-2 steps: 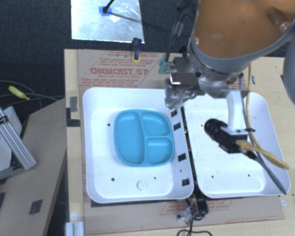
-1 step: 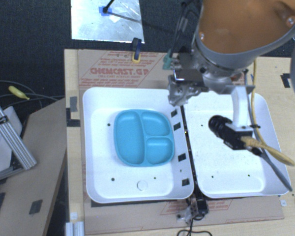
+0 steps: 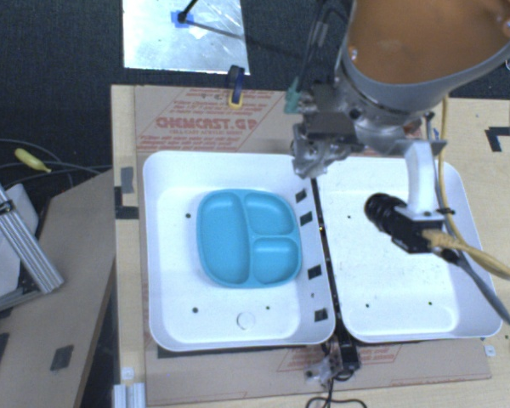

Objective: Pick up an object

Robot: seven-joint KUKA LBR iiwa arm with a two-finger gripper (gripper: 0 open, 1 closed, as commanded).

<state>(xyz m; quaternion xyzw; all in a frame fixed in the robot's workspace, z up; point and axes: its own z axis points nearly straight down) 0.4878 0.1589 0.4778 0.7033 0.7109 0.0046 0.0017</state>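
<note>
A light blue divided plate (image 3: 245, 237) with three compartments lies flat in the middle of the left bin (image 3: 174, 313). My gripper (image 3: 311, 161) hangs at the back of the bench, over the far end of the divider between the two bins. It is behind and to the right of the plate and apart from it. I see nothing held in it. The big grey and orange arm covers the view above it.
The right bin (image 3: 391, 313) sits beside the left one, and black clips line the divider (image 3: 319, 270). A slim grey strip (image 3: 486, 291) lies along the right bin's right rim; I cannot tell what it is. Cardboard (image 3: 204, 121) lies behind the bins.
</note>
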